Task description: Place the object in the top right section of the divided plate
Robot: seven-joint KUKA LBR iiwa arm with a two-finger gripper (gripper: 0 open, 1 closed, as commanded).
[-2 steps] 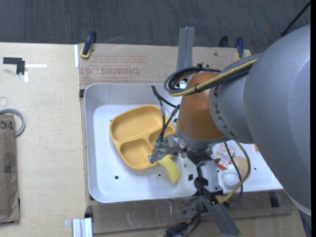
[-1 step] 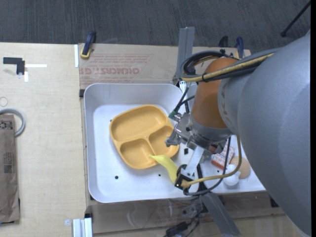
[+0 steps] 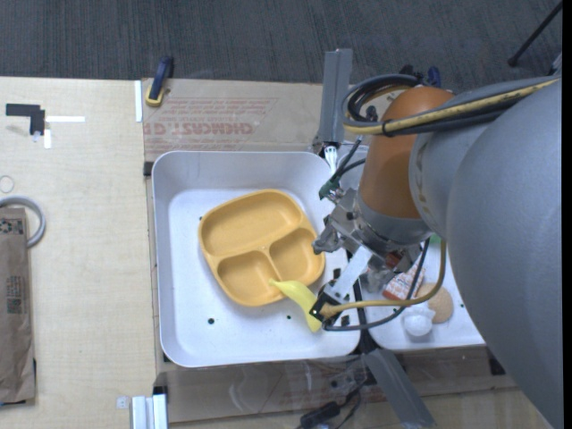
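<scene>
Note for you: gripper [image 3: 325, 239] state cannot be told. Yellow object [image 3: 299, 297] lies just beside it, touching the divided plate [image 3: 243, 226] rim.

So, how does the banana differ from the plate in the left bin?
The plate is dull orange-yellow; the banana is a brighter lemon yellow. The plate is broad, with three sections; the banana is slim, curved and much smaller. The plate lies flat in the left bin; the banana lies across the plate's lower right rim, with one end in a section. Both are yellowish.
</scene>
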